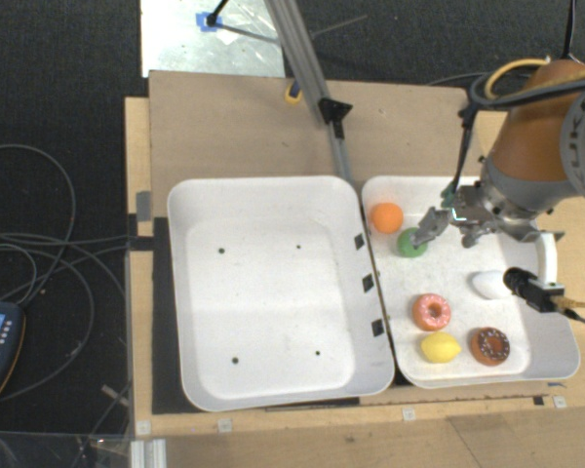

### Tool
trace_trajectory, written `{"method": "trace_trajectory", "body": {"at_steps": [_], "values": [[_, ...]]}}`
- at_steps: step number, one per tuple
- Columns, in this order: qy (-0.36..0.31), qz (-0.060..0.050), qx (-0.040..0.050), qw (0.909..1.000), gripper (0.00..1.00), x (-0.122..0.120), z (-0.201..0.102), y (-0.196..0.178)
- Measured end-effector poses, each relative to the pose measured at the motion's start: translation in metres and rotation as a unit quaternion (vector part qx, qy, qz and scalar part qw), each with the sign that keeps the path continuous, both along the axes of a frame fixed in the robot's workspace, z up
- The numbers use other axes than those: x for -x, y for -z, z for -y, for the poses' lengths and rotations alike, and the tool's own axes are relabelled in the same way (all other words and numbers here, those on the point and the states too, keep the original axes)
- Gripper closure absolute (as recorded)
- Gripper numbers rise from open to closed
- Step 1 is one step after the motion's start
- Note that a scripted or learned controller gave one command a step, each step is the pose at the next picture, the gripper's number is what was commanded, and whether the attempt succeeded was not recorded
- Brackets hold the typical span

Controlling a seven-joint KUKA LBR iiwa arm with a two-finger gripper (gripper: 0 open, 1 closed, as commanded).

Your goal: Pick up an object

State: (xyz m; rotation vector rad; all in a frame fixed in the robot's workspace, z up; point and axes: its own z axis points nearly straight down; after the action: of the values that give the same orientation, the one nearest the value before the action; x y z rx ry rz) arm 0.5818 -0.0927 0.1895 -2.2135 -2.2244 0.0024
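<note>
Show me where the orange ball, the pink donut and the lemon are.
orange ball (386, 217), camera view, middle of the ball.
pink donut (431, 311), camera view, its frosted ring.
lemon (441, 348), camera view, middle of its yellow body.

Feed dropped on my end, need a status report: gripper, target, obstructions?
Gripper low in right bin, at green object; no grasp visible. Orange ball close beside it.

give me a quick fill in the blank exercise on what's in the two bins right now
1. The round orange ball lies in the ____ shallow white bin.
2. The pink frosted doughnut sits just above the ____ lemon-shaped toy.
3. The two-finger gripper is right beside the small ____ round object.
4. The chocolate-brown doughnut lies to the ____ of the lemon-shaped toy.

Missing words: right; yellow; green; right
</note>
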Motion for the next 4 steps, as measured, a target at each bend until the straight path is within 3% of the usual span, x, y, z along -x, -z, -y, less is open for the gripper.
{"method": "trace_trajectory", "body": {"at_steps": [1, 3, 4], "values": [[0.001, 0.002, 0.0003, 1.0000, 0.00, -0.001, 0.000, -0.002], [0.002, 0.000, 0.0003, 1.0000, 0.00, 0.006, 0.005, 0.101], [0.002, 0.003, 0.0004, 1.0000, 1.00, 0.004, 0.006, 0.088]]}}
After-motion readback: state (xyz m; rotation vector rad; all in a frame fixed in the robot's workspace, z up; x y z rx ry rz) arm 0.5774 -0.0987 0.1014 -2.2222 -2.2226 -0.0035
